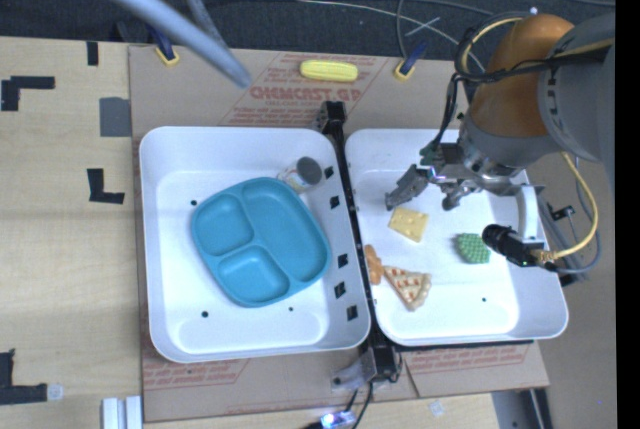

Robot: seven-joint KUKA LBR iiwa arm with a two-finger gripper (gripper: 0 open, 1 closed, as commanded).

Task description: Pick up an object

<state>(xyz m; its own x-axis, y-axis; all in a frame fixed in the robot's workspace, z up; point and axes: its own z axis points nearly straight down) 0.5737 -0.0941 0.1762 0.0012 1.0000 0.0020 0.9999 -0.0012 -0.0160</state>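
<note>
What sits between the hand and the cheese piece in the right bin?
Nothing visible. The hand hangs just above and beside the cheese, with bare bin floor around them. The waffle and green piece lie off to the sides.

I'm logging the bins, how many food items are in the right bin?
4: cheese near the gripper, green piece toward the right, waffle and orange piece front left. The arm may hide more.

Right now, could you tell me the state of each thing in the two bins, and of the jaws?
Blue divided plate: flat in left bin, holds nothing.
Small cup: beside plate, tipped over.
Cheese piece: flat in right bin, below the gripper, not held.
Green object: on bin floor, apart.
Waffle slice: lying flat.
Jaws: spread open.
</note>
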